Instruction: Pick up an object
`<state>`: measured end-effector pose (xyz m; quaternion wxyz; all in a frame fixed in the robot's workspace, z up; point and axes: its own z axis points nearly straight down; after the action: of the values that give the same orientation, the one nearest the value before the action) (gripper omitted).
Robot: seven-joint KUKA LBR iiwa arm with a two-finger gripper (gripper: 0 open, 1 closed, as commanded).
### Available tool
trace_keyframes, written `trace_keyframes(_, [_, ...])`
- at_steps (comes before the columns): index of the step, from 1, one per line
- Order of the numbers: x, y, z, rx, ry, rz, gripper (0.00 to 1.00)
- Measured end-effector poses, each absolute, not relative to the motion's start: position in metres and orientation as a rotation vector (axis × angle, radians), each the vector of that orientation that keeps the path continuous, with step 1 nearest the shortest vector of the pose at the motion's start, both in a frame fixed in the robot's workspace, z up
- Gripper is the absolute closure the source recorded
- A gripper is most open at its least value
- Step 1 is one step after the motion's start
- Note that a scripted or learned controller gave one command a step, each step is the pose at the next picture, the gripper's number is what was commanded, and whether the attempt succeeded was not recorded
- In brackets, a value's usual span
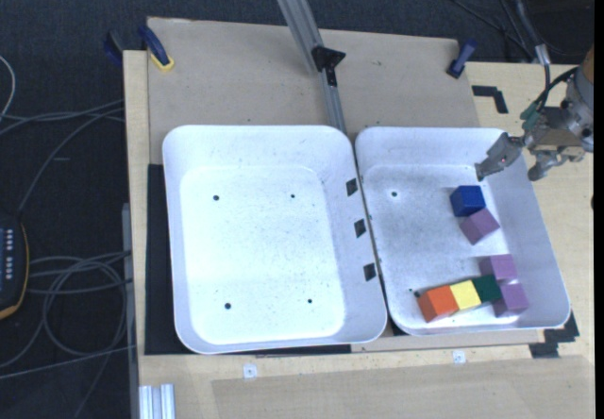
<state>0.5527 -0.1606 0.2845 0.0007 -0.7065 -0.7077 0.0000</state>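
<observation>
Several small blocks lie in the right bin (pixel 415 219). A blue cube (pixel 466 200) sits near its far right side, with a purple cube (pixel 478 226) just in front of it. Along the near edge runs a row of orange (pixel 437 302), yellow (pixel 463 294) and green (pixel 486 290) blocks, with two more purple blocks (pixel 498 266) (pixel 512 296) at the row's right end. My gripper (pixel 516 165) hangs over the bin's far right rim, up and to the right of the blue cube. It is open, and nothing sits between its spread fingers.
The left bin (pixel 179 219) stands beside the right one, joined by small black clips (pixel 360 227). A slanted metal pole (pixel 302 21) crosses the back of the bench. Blue clamps (pixel 156 47) (pixel 461 57) sit at the board's far corners. Cables lie on the floor to the left.
</observation>
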Motion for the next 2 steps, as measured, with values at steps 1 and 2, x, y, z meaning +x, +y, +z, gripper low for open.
trace_keyframes(1, [0.553,-0.161,0.285,-2.22,-2.222,-0.001,0.0])
trace_keyframes(2, [0.555,-0.159,0.222,-2.217,-2.217,0.005,0.0])
